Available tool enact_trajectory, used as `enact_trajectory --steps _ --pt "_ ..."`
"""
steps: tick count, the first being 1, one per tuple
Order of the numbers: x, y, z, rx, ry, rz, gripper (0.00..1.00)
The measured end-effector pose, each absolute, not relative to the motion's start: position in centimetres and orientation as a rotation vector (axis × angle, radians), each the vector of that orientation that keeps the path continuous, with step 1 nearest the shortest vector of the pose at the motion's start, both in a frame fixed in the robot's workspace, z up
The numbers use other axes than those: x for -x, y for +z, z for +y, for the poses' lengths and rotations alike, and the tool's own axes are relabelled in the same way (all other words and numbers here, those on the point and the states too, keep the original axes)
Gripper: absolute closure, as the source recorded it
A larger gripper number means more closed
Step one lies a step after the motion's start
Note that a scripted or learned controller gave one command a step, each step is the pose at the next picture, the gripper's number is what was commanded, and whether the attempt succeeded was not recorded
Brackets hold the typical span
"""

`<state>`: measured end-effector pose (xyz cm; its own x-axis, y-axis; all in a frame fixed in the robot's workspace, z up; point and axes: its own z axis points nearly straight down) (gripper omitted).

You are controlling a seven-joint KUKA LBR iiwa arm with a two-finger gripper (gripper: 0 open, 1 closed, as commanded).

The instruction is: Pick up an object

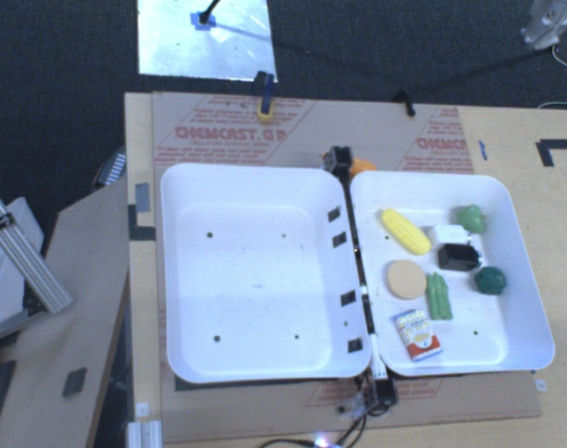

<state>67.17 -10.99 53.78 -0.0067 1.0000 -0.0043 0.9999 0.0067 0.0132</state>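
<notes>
The gripper [550,15] sits at the upper right, well apart from the right bin [521,278] and over dark floor; whether its jaws are open or closed cannot be told. Everything pickable lies in the right bin. Taking the tan disc [405,279] as the landmark: a yellow corn cob [405,231] lies just above it, a green pod [438,296] just beside it on the right, a small printed box [418,333] below it. Right of the disc sits a black block [458,257] with a white block [449,235] above it, then a light green piece [471,218] and a dark green ball [489,280]. Left of the disc is the left bin [255,269]
</notes>
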Motion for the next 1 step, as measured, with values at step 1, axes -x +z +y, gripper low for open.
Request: enact_trajectory --steps 1 --pt "-66.78 39.53 -9.73 -2.226 -0.010 2.230 1.00"
